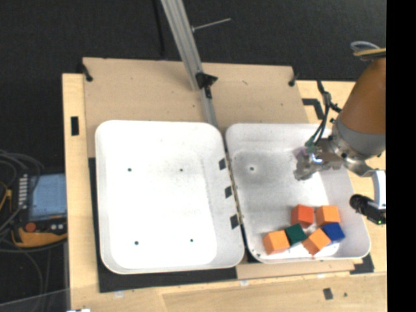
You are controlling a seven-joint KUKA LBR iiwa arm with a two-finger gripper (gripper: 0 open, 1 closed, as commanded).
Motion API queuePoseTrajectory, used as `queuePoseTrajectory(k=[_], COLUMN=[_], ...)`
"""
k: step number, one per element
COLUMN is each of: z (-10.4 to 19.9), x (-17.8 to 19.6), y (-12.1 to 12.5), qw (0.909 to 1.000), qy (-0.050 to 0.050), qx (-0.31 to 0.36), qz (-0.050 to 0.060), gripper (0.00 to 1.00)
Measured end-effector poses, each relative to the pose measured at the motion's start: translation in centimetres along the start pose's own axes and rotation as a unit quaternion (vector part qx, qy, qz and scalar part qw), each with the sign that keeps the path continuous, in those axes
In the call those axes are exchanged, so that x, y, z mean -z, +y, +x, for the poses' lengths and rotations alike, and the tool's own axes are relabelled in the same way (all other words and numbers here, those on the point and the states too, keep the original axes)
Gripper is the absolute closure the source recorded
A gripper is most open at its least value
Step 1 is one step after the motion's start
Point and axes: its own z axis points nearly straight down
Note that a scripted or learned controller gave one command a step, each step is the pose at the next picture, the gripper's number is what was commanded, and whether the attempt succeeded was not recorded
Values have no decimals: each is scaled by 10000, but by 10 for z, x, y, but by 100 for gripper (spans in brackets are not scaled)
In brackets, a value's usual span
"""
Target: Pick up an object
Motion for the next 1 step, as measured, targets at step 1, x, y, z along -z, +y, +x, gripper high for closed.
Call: queuePoseTrajectory(k=[1], z=[-1], x=[18], y=[1], qw=[10000], qy=[6], qx=[5], qz=[19], gripper=[100])
